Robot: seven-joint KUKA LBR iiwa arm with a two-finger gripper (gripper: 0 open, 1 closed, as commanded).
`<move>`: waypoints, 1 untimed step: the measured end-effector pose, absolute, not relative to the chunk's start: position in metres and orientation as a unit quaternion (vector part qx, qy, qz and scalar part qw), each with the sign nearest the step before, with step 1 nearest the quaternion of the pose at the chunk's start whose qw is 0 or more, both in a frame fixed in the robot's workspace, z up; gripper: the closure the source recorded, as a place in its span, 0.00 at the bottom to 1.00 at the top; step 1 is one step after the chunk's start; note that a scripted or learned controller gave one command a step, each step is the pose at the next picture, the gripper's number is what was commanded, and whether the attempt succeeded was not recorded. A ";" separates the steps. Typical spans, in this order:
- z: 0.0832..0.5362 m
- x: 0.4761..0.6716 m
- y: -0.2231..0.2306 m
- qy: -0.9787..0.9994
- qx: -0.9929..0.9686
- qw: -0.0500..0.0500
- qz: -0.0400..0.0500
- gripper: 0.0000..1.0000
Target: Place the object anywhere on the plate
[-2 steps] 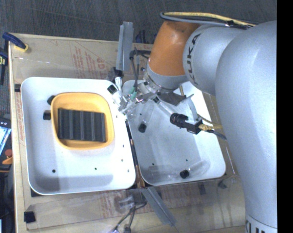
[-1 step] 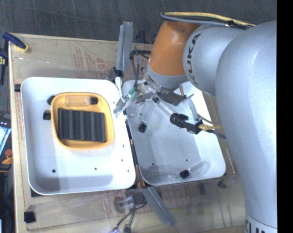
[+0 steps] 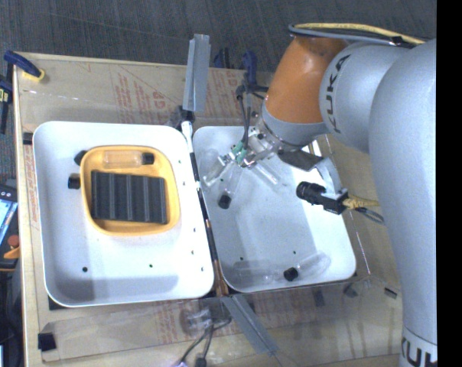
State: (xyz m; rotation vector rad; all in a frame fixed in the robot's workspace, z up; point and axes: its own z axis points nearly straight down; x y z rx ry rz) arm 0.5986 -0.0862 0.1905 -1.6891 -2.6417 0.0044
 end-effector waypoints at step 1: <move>0.192 0.607 -0.043 -0.834 -0.552 0.000 0.001 0.00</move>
